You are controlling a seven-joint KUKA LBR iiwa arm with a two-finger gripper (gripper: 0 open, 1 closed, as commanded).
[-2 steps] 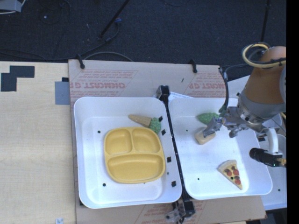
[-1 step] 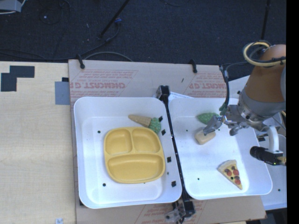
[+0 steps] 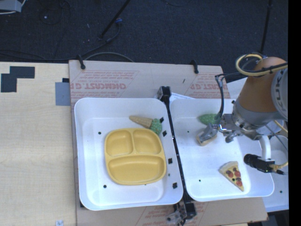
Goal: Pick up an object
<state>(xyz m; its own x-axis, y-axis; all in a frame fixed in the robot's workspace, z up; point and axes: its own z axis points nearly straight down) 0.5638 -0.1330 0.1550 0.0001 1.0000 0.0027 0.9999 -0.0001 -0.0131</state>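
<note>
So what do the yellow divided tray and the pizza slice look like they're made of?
Yellow divided tray: probably molded plastic, judging by its uniform colour, rounded compartment walls and soft sheen. Pizza slice: apparently a toy, plastic or rubber, with flat painted-looking red toppings and a tan crust; at this size its finish is hard to tell.

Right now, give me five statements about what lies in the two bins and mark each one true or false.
1. The yellow divided tray sits in the left bin. True.
2. The pizza slice lies on the yellow divided tray. False: it lies in the right bin, near its front right corner.
3. The ice cream cone lies in the left bin, just behind the tray. True.
4. The pincer hangs over the left bin. False: it is over the right bin, near its back left part.
5. A green object lies in the right bin, close to the pincer. True.
</note>
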